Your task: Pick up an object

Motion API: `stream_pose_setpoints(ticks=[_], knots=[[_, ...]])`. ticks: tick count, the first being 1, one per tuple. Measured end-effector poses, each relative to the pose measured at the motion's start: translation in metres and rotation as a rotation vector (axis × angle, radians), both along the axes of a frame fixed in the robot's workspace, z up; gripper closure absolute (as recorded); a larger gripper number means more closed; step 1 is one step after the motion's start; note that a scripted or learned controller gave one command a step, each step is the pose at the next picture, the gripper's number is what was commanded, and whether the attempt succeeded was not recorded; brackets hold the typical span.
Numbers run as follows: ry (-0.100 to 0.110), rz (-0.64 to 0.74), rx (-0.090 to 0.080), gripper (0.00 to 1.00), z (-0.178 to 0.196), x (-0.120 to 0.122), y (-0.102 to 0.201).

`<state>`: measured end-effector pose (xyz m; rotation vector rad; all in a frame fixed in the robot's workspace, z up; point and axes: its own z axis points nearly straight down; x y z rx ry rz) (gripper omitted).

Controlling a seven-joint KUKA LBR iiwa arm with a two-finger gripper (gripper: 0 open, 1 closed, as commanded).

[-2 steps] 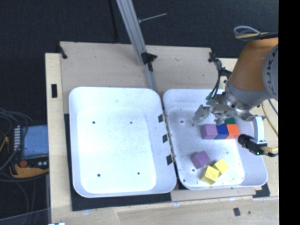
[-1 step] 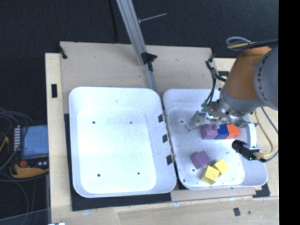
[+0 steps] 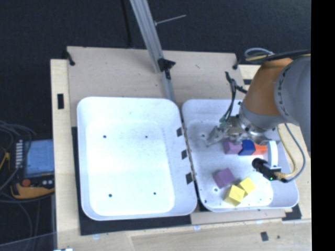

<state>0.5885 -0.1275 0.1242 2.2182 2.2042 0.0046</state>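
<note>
In the right bin (image 3: 204,114) lie several small blocks. A purple block (image 3: 224,177) sits near the bin's middle front, with two yellow blocks (image 3: 235,194) (image 3: 247,185) just in front and to the right of it. Another purple block (image 3: 232,147), a blue block (image 3: 247,146) and an orange piece (image 3: 260,150) lie together directly under the arm's wrist. My gripper (image 3: 219,135) hangs low over the bin, just left of that cluster, its grey fingers pointing left and down. I see nothing held between them.
The left bin (image 3: 128,156) stands beside the right one, joined by black clips. A slanted metal post (image 3: 149,33) rises from the bench behind the bins. Cables and a black connector (image 3: 264,169) trail from the arm over the right bin's right side.
</note>
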Motion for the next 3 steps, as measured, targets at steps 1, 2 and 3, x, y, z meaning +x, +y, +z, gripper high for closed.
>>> stream_pose_setpoints(ticks=[1,2,3], knots=[[-0.005,-0.004,0.000,1.00,0.012,0.001,-0.001],[0.005,0.009,0.006,1.00,0.076,0.006,-0.003],[0.006,0.008,0.006,1.00,0.121,0.011,-0.006]])
